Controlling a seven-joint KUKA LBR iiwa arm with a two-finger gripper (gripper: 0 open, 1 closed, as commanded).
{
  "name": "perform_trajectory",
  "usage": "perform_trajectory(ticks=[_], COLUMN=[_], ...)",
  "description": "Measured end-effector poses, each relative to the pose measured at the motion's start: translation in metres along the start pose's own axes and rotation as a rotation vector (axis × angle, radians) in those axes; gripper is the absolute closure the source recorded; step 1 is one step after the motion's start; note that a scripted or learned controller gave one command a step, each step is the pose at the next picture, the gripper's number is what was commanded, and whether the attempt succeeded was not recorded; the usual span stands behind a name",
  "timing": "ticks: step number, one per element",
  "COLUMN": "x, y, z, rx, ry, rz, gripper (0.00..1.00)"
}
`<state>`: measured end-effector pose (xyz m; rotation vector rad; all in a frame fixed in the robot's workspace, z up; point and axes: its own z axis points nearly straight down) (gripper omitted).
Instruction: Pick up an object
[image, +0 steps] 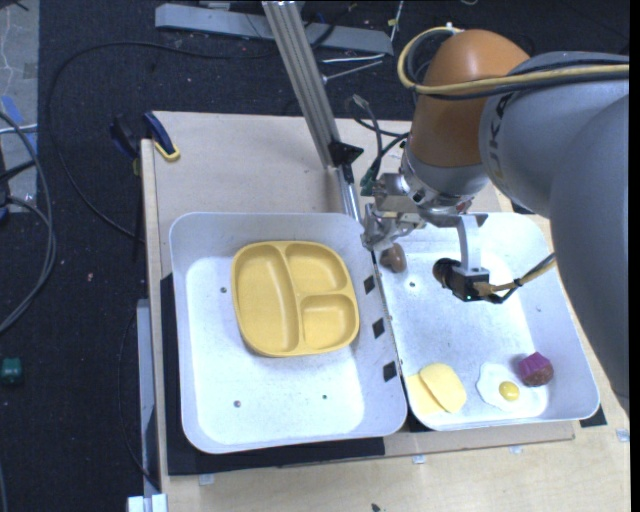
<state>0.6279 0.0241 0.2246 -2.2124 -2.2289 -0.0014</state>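
Observation:
My gripper (382, 236) hangs over the far left corner of the right bin (560, 330), close to the wall between the two bins. A small brown object (394, 258) sits right under its tip, touching or nearly touching it; I cannot tell whether it is gripped. Along the near edge of the right bin lie a yellow wedge-like piece (441, 387), a toy fried egg (502, 388) and a purple object (535, 369).
A yellow divided plate (295, 297) lies in the left bin (205, 390). A black part with a cable (460, 279) hangs from the arm over the right bin's middle. A slanted metal pole (310, 90) rises behind the bins.

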Motion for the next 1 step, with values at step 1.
perform_trajectory(ticks=[1], x=[0.0514], y=[-0.0015], z=[0.0030], rx=[0.000], ry=[0.000], rz=[0.000], gripper=[1.00])
